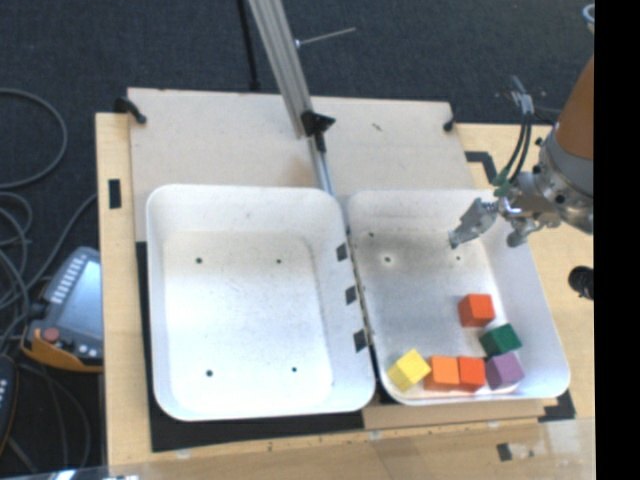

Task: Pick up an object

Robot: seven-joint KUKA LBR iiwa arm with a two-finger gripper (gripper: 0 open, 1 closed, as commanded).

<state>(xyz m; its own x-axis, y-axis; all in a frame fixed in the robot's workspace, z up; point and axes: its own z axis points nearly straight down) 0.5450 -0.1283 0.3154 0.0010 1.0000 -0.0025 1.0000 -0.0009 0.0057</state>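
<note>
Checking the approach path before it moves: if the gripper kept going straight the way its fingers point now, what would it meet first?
The gripper points down and left, so it would probably meet the bare floor of the right bin first. The blocks, such as the orange block, sit off that line, though depth is hard to judge.

Silver aluminium rail (283, 53) slants over bench; teach pendant (72, 308) and black cables (30, 183) on floor, left.

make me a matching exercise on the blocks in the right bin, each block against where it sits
Blocks:
1. yellow block
2. purple block
3. green block
4. lone orange block

Places:
A. right end of the front row
B. farthest back, nearest the pincer
C. left end of the front row
D. just behind the purple one

Pairs: 1-C, 2-A, 3-D, 4-B
</note>
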